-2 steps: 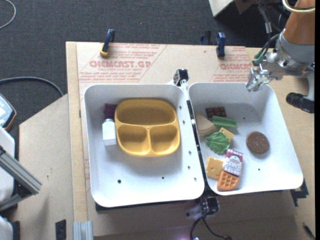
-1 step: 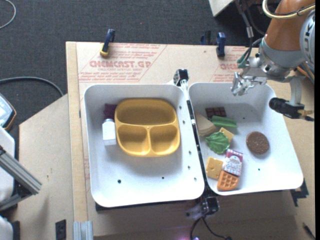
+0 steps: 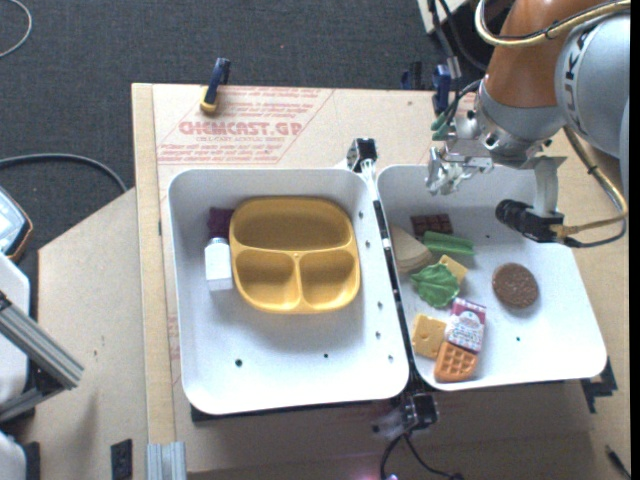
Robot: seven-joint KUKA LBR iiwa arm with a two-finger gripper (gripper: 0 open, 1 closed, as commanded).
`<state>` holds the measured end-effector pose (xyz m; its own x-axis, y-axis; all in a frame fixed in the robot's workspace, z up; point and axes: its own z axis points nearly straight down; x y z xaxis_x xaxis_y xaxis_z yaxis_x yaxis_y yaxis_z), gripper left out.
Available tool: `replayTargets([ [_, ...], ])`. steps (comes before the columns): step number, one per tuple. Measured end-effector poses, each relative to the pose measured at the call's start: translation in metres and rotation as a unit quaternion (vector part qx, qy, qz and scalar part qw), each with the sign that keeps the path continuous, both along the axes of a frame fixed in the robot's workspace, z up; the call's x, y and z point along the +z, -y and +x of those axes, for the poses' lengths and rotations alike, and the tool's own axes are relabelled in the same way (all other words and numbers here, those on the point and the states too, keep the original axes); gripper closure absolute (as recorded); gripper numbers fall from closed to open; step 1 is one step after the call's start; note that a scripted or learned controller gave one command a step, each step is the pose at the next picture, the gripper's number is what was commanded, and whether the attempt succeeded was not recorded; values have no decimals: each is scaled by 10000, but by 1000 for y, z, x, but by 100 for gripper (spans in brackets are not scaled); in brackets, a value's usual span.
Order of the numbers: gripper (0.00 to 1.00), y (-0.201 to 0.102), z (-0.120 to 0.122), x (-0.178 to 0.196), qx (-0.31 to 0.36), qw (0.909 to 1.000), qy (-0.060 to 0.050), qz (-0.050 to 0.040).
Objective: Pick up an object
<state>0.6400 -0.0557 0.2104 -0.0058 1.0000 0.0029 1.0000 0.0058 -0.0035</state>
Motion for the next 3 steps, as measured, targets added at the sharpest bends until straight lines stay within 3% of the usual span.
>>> replayTargets([
  [2, 100, -117, -8, 20, -1, 10000, 28, -8],
  [3, 100, -150, -19, 23, -7, 10000, 11, -6],
])
